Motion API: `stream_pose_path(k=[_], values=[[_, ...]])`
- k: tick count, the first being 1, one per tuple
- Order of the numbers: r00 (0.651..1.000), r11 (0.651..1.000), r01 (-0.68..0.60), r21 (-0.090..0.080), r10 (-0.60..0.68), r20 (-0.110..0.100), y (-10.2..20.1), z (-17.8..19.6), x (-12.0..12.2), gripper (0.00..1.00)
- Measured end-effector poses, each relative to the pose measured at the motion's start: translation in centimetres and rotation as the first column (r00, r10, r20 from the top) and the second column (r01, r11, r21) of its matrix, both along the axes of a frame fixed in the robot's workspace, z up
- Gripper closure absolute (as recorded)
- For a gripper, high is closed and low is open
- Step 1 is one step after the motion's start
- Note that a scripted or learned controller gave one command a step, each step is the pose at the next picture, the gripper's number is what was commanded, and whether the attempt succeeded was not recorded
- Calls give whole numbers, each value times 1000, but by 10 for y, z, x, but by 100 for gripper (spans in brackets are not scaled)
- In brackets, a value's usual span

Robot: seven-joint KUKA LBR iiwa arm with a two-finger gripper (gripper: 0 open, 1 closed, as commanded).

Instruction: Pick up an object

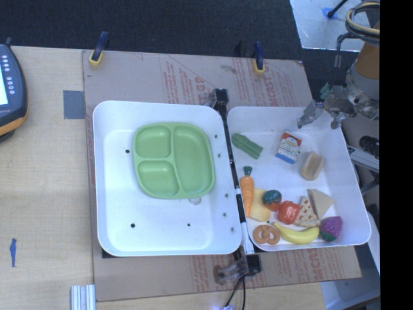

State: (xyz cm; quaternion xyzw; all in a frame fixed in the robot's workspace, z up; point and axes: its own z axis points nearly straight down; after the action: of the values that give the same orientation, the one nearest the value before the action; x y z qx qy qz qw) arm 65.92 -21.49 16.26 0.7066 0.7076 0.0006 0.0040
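- The claw (321, 113) hangs spread and released, grasping nothing, over the far right corner of the right bin (359, 192).
- The arm enters from the right, wrist bent downward, fingers angled toward the bin floor.
- Candidate objects lie loose in this bin: a small carton (288, 146) and a tan block (311, 166) sit nearest the claw; a green pickle (247, 145) lies further left.
- More toy food crowds the near side, harder to isolate.
- The left bin (110, 225) holds a green plate (174, 159).

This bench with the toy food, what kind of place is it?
Probably a robot lab test bench: two white bins clamped on cardboard, toy food such as a banana, and a control pendant alongside.
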Motion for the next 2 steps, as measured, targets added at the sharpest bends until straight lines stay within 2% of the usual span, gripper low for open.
stream_pose_path(k=[1,2], values=[[1000,1000,-3,9,3,-19,60,-37,-70,0],[1000,1000,0,3,0,-5,13,-25,-39,0]])
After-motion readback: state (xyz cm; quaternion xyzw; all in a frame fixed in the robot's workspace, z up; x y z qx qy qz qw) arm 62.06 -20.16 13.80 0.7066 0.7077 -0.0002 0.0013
